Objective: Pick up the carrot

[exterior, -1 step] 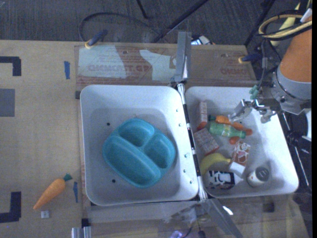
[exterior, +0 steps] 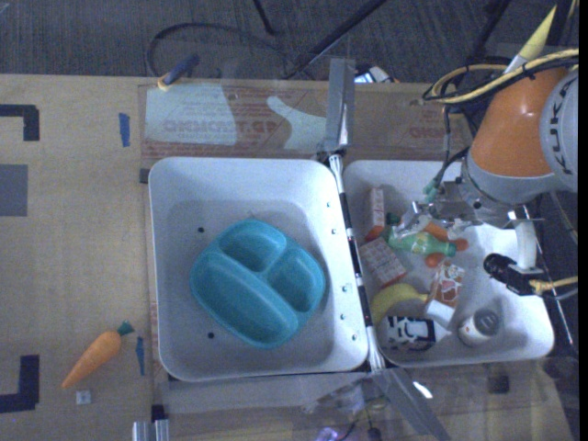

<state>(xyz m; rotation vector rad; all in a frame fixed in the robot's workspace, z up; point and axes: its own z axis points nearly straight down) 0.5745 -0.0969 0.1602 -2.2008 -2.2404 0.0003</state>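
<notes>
Your fingers (exterior: 439, 211) hung low over the right white bin (exterior: 533, 333), just above a green bottle (exterior: 418, 243); I could not tell their state. The orange carrot with its green top (exterior: 93, 356) lay on the bench (exterior: 69, 274), far left of them, beyond the left bin holding a teal divided plate (exterior: 258, 281).

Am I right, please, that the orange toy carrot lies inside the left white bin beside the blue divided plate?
Not quite: the camera view shows the orange toy carrot lying on the bench outside the left white bin, off its lower left corner. The blue divided plate is in that bin.
</notes>
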